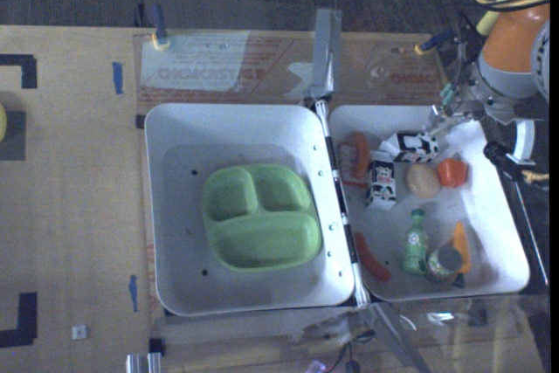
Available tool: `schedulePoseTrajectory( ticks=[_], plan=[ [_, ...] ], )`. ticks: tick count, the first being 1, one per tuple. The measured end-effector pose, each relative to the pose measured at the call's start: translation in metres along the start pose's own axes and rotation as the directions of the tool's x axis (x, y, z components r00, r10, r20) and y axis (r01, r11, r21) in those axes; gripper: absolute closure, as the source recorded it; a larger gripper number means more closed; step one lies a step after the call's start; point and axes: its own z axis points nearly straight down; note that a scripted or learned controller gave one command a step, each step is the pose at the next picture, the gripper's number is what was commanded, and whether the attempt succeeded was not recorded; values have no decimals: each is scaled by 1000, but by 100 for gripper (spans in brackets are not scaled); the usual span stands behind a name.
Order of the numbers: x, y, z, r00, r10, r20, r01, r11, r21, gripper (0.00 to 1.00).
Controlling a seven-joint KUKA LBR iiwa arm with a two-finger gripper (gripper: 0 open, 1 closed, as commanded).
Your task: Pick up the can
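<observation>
The can (445,263), short with a dull grey top, stands near the front right corner of the right bin (511,227). A green bottle (416,240) lies just to its left and an orange carrot-like piece (462,245) leans on its right side. My gripper (443,119) hangs over the far right part of the same bin, well behind the can and close above a black-and-white carton (417,145). Nothing is seen held in it.
The right bin also holds a second cow-patterned carton (382,183), a tan bun (424,181), an orange block (452,172), a red sausage (360,149) and a red strip (374,261). In the left bin (170,144) lies a green divided tray (260,217).
</observation>
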Motion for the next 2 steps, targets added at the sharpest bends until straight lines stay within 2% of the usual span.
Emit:
schedulePoseTrajectory(
  ticks=[1, 2],
  plan=[
    [30, 0, -118, 922, -387, -11, 387, 922, 13, 100],
    [29, 2, -128, 922, -387, -7, 387, 922, 9, 100]
  ],
)
